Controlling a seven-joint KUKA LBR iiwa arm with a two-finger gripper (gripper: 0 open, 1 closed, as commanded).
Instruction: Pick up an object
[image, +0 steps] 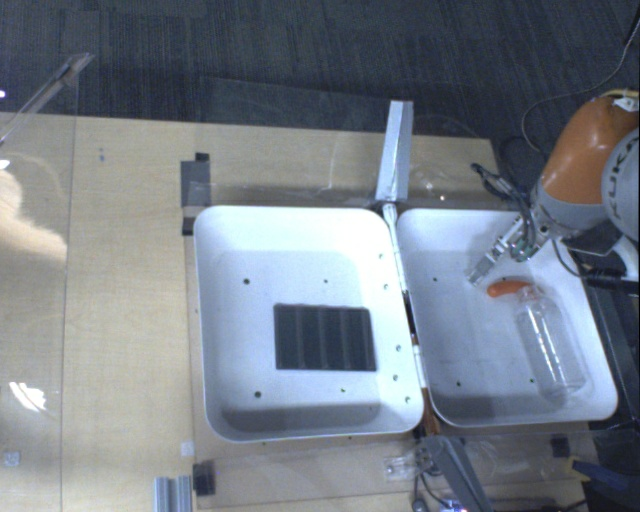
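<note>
Here the gripper (497, 257) hangs empty, apparently spread, just above the orange-capped bottle (545, 340).

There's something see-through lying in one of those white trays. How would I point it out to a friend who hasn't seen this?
Look at the right-hand white bin, the one the grey and orange arm reaches into. Along its right side lies a clear plastic bottle on its side, with an orange cap pointing toward the tool. Unlike the dark ribbed rectangle in the left bin, it is transparent.
</note>
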